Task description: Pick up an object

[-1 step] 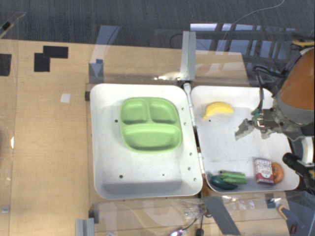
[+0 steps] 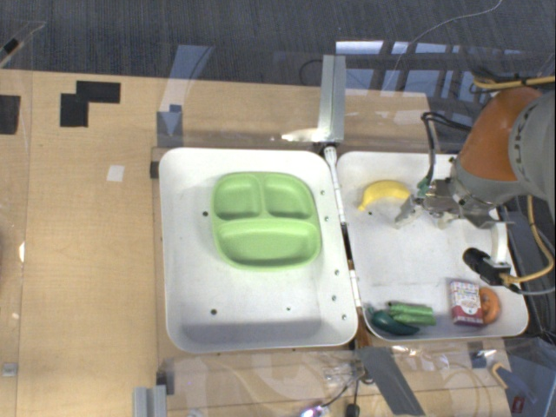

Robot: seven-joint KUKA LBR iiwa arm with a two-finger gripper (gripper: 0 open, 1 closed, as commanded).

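A yellow banana lies in the upper left part of the right bin. My gripper hangs just right of the banana's right end, low over the bin floor, reaching in from the right. Its fingers stand apart with nothing between them. Along the bin's front edge lie a green vegetable, a small red and white carton and an orange round object.
The left bin holds a green divided plate. A metal post stands behind the seam between the bins. Black cables and the grey and orange arm crowd the right bin's right side.
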